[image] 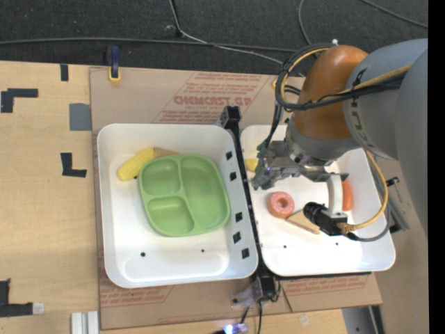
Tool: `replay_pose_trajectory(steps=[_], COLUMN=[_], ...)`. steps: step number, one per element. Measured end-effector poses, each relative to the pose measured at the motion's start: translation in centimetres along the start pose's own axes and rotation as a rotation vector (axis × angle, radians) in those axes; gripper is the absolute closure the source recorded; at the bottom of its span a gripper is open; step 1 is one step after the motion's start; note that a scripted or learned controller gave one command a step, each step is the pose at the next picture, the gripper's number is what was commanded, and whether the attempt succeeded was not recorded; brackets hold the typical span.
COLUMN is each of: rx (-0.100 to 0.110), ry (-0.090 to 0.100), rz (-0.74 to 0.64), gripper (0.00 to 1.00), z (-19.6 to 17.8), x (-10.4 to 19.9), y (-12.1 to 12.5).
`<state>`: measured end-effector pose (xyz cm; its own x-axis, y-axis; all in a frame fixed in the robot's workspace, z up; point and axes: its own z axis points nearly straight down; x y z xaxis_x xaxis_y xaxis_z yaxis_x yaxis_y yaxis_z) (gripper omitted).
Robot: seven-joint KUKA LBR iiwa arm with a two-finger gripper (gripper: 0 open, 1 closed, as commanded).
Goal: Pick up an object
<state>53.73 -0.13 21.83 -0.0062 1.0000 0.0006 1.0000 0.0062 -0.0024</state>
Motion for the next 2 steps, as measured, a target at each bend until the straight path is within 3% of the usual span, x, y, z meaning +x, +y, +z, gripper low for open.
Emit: replay_pose_trajectory(steps=[2], rx=[-0.001], ry=[0.000], rz=[0.000], gripper=[1.00], z=[0.6], x=[9.7], y=[1.1])
